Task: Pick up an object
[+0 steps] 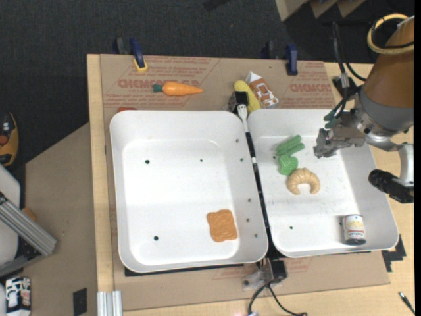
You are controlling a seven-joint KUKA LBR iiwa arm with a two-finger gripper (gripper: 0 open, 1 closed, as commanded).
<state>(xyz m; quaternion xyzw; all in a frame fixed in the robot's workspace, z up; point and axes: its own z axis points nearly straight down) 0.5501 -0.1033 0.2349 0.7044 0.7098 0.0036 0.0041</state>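
Counter: brown board [99, 176] carrying our two white bins.
Right bin [375, 206]: green piece [288, 153], croissant [303, 180], small can [354, 229].
Fingers [324, 149]: we cannot tell their opening; nothing seen held.
Relation: green piece lies just left of them, long axis slanted; croissant beyond.

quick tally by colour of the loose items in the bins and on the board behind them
Orange: 2 - flat orange waffle-like piece in the left bin, orange toy carrot on the board
Green: 1 - green toy vegetable in the right bin
Tan: 1 - tan toy croissant
Yellow: 1 - yellow toy banana
White and red: 1 - small carton
Silver: 1 - small labelled can
Total: 7
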